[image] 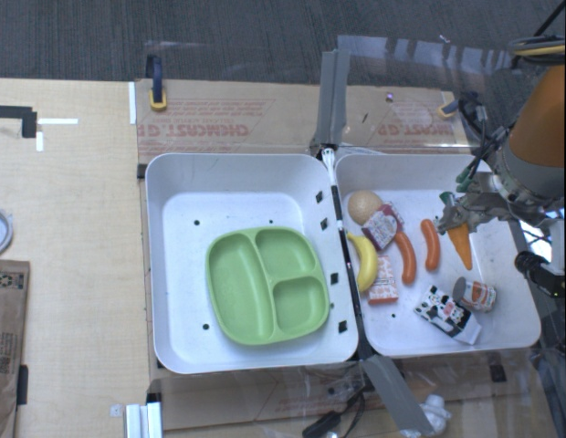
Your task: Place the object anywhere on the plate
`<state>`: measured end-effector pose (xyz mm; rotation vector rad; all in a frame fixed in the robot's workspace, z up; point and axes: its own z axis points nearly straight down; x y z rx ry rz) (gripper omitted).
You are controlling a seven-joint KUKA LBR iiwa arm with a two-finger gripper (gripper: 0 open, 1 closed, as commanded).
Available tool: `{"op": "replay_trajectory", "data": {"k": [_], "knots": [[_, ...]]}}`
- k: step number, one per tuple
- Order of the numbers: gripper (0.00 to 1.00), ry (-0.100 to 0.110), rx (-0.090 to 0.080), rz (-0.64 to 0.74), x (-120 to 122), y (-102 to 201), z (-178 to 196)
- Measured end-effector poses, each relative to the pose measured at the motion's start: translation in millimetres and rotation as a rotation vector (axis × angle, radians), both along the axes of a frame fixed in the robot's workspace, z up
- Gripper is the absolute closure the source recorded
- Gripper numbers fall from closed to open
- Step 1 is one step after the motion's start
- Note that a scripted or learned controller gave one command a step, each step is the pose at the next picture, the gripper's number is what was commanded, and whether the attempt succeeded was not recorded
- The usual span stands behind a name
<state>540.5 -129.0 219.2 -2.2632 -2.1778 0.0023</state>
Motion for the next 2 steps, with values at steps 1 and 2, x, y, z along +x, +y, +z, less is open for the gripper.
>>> {"op": "replay_trajectory", "data": {"k": [1,2], "knots": [[1.00,0.004,0.000,-0.075,18,92,-29],[1.00,0.003,0.000,0.044,3,155,-17]]}}
